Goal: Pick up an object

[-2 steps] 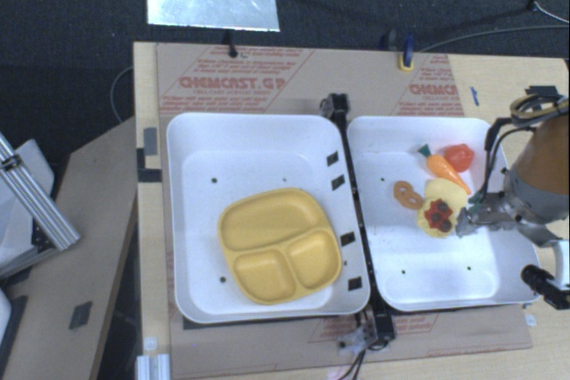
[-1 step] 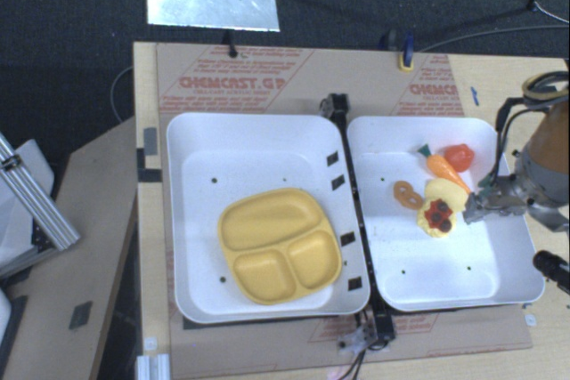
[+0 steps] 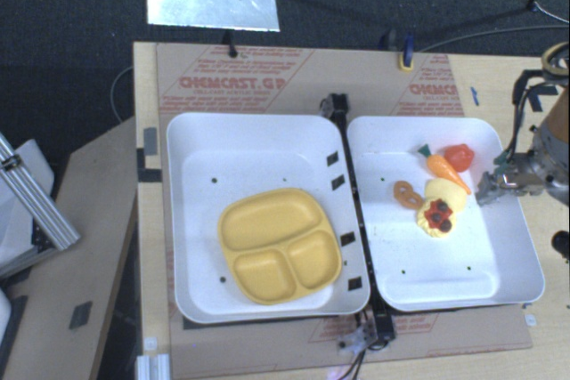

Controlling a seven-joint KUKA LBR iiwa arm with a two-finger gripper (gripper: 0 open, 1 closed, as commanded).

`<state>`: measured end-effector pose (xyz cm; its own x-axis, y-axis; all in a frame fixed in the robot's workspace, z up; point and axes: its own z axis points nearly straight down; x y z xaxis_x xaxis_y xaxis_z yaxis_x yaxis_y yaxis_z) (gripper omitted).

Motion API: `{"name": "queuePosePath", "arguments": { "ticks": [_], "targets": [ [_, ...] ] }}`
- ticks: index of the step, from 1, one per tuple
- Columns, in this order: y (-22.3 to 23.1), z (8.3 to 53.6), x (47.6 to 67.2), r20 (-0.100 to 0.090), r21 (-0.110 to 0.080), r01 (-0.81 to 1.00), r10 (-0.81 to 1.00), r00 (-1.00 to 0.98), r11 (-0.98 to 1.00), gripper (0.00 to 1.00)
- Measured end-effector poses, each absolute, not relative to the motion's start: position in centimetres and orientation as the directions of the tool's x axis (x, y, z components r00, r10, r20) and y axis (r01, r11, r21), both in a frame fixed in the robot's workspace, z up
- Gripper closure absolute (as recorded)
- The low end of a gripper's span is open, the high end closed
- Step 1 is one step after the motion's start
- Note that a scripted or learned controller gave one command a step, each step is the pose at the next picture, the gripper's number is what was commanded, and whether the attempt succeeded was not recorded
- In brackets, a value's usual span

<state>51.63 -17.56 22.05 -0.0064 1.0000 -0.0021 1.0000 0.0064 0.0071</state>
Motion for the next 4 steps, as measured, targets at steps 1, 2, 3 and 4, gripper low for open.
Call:
{"name": "queuePosePath", "arguments": {
  "ticks": [1,2,3,4],
  "targets": [
    [-18.5,27.8,51.6,-0.003,0.007,1.000,1.000,-0.006,0.006,1.00],
    [-14.5,27.4,52.8,0.000,0.003,1.000,1.000,-0.009,0.009,1.00],
    [-8.7,27.5,54.9,0.001,0.004,1.000,1.000,-0.011,0.011,1.00],
    [-4.6,27.3,56.6,0.000,0.004,1.000,1.000,-0.009,0.009,1.00]
  ]
}}
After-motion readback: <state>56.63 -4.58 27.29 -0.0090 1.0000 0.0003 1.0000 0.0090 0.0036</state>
